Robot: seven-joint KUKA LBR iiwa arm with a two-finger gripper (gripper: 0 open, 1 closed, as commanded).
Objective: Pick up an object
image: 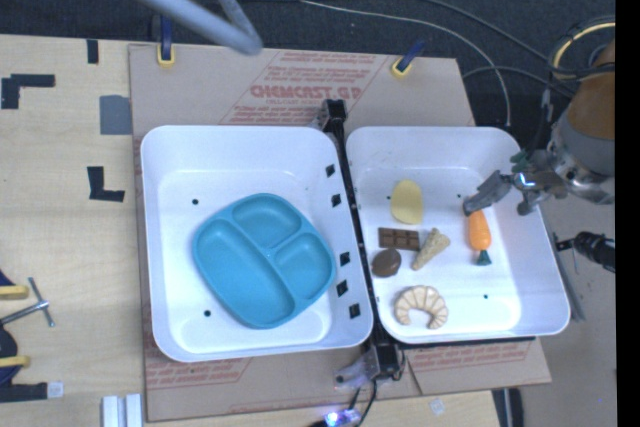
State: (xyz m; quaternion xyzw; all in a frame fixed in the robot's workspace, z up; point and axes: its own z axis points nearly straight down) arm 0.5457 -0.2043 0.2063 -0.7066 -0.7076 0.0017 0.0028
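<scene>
A: Largest first. You have the bench (pixel 60 215), pale wood, running across the frame, with a cardboard sheet (pixel 300 85) printed in red lying on it under both bins.

B: And the bins?

A: Left bin (pixel 165 155) fills centre-left of the frame. Right bin (pixel 500 150) sits centre-right, touching it along a black divider. In the left bin you see a blue divided plate (pixel 263 258), lying flat, three compartments.

B: The arm?

A: Enters from the right edge. The orange band (pixel 592 105) shows at upper right, grey wrist below it. The gripper (pixel 505 190) is over the right bin's right side, fingers pointing left and spread. You can see a gap between them and nothing in it.

B: Anything close to those fingers?

A: The carrot (pixel 480 233), orange with a dark green tip, lies just below the left finger. You cannot tell from this slant whether finger and carrot touch. It is not between the fingers.

B: Remaining items, right bin?

A: Croissant (pixel 421 305) at lower centre. Pale yellow rounded piece (pixel 406 201) at upper centre. Chocolate bar (pixel 398 238) just under that. Beige wedge (pixel 431 248) beside the bar on its right, tilted. Small brown round piece (pixel 386 262) below the bar, near the divider.

B: Outside the bins?

A: Two yellow clamps (pixel 165 53) at the cardboard's top edge, black cables (pixel 440 15) crossing the dark upper frame.
</scene>
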